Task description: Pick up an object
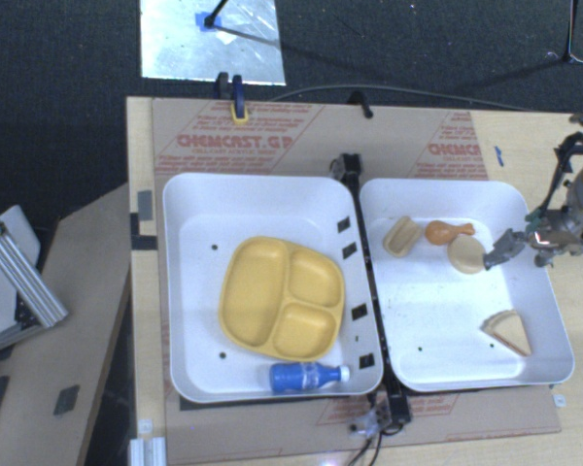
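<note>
Half-cropped end effector (pixel 513 245), fingers unclear

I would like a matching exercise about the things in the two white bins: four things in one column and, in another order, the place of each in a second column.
Things:
1. yellow divided plate
2. blue bottle
3. orange spoon-shaped piece
4. tan wedge

Places:
A. right bin, near its front right corner
B. middle of the left bin
C. right bin, toward its back, beside a tan oval piece
D. left bin, lying along its front wall

Pairs: 1-B, 2-D, 3-C, 4-A
</note>
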You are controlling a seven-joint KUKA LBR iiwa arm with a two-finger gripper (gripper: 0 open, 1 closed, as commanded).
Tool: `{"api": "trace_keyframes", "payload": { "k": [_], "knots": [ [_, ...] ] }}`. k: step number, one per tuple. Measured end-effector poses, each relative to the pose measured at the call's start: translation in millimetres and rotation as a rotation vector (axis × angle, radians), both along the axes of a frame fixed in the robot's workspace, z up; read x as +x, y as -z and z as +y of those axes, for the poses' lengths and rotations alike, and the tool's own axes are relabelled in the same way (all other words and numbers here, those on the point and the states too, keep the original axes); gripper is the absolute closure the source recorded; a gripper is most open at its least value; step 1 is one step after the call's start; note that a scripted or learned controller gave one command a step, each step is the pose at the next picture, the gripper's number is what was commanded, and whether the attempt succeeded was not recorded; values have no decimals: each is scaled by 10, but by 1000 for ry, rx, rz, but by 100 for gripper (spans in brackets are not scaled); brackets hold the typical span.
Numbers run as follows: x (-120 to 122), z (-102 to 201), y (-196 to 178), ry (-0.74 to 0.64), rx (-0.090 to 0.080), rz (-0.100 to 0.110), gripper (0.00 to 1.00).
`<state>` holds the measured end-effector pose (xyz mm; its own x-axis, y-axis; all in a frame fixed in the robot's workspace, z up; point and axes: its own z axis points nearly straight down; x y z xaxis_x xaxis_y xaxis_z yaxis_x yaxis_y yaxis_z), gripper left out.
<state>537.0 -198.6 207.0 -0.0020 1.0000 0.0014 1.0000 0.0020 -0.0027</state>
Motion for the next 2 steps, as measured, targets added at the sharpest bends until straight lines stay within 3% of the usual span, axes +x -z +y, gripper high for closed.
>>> {"api": "trace_keyframes", "payload": {
  "k": [2],
  "knots": [
    [-159,10,955,1,0,-1,0]
  ]
}}
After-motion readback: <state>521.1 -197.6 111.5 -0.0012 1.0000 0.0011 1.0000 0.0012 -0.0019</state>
